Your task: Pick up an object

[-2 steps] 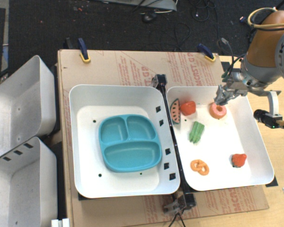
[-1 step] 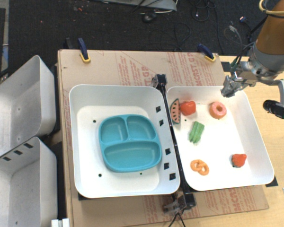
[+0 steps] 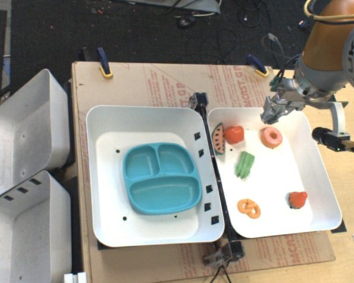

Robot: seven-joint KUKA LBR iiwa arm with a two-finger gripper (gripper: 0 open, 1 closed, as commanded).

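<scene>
A pink doughnut (image 3: 272, 137), a small frosted ring with a hole in its middle, lies flat on the floor of the right-hand white bin (image 3: 318, 175), near that bin's far edge and toward its right side. Being round, it has no long axis, so it offers much the same grip from any direction. The gripper (image 3: 274, 111) hangs just beyond it, over the bin's far rim, so the doughnut sits just toward the viewer from the fingertips and almost straight below them in the picture; of all the objects it is the nearest to the tool. The gripper carries nothing between its fingers, though whether they are spread or closed cannot be made out from this angle. Going outward from the doughnut: a red tomato-like piece (image 3: 234, 134) lies to its left, touching a watermelon slice (image 3: 218, 138) that rests against the bin's left wall. A green vegetable (image 3: 245, 164) lies nearer the centre (its length runs roughly front to back), and a pretzel (image 3: 249, 208) and a red strawberry-like piece (image 3: 298, 200) sit near the front. The left-hand white bin (image 3: 100, 175) holds a blue divided plate (image 3: 162, 178).
</scene>
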